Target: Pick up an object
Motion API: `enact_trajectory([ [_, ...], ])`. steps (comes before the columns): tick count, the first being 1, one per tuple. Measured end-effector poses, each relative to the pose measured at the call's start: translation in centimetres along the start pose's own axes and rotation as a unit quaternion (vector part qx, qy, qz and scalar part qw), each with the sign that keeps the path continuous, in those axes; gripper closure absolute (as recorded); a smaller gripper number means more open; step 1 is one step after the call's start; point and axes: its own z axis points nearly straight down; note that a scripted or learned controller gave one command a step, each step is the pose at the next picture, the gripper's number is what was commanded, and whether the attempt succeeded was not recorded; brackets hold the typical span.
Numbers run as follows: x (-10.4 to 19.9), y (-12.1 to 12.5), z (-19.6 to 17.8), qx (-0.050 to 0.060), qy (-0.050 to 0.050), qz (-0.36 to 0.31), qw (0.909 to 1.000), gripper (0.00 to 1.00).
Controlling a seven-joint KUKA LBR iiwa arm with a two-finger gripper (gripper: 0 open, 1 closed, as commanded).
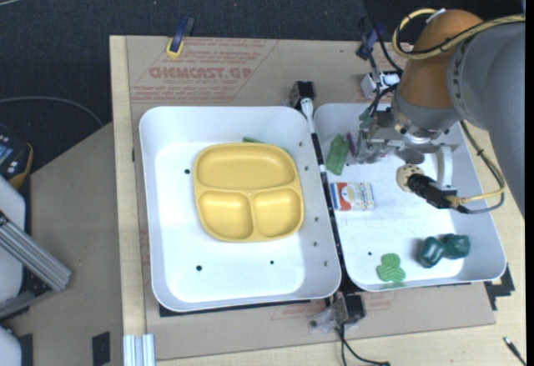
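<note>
The hand [365, 147], grip state unclear, hovered beside the flat green plastic strip [336, 154]; next, descend and close

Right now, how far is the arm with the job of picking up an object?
Nothing looks picked yet. The gripper is low in the right bin, close to the green flat piece, but no object shows between its fingers. The white card, dark green object and light green piece lie in that bin; the yellow tray sits in the left bin. Grasping and lifting remain.
</note>
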Motion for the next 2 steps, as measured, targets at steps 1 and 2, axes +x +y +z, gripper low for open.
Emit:
enact_trajectory([
  [1,-0.6,0.2,-4.5,-0.004,-0.001,0.0,1.0,1.0],
  [2,-0.6,-0.4,-9.2,-0.004,-0.001,0.0,1.0,1.0],
])
